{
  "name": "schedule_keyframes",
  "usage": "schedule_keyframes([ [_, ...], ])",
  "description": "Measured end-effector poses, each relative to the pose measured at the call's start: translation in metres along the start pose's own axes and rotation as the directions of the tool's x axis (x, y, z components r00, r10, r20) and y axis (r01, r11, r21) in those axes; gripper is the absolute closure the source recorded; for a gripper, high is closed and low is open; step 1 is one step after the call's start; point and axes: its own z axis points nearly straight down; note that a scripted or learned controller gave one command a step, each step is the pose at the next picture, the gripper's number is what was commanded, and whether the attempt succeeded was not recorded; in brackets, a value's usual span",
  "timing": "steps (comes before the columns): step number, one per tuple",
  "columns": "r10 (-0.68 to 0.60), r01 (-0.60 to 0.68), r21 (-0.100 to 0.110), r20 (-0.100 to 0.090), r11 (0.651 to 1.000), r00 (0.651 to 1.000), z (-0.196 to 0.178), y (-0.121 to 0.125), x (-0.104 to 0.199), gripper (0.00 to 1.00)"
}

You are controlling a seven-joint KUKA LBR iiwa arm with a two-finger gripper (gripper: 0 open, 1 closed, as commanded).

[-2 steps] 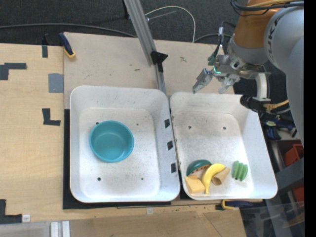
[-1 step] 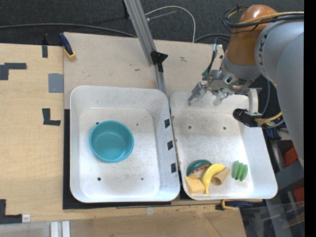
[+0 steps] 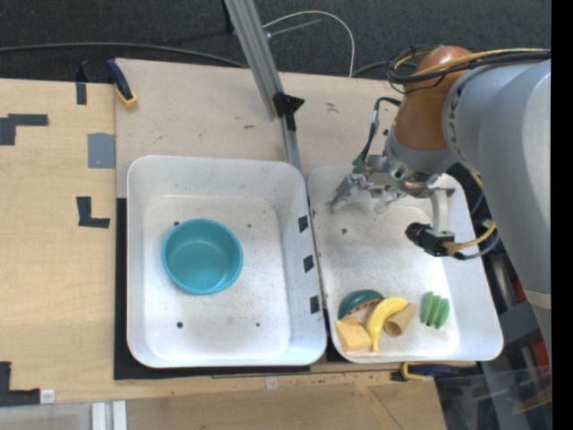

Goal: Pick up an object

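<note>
Overhead, tool (image 3: 358, 191) over right bin (image 3: 466, 240), grip state unclear, banana (image 3: 387, 316) near front.

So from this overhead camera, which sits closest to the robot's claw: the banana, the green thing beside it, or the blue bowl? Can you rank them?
1. The green toy, in the right bin's near right corner, and the banana just left of it, are too close to call in distance from the gripper.
2. The blue bowl, alone in the left bin, is farthest.
</note>
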Motion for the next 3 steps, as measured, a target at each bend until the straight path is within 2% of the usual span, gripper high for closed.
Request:
schedule_keyframes([
  [1,-0.001,0.001,-0.005,0.001,1.000,1.000,0.042,0.000,0.001,0.00],
  [2,-0.001,0.001,-0.005,0.000,1.000,1.000,0.030,0.000,0.001,1.00],
  [3,0.000,0.000,-0.012,0.001,1.000,1.000,-0.027,0.001,-0.008,1.00],
])
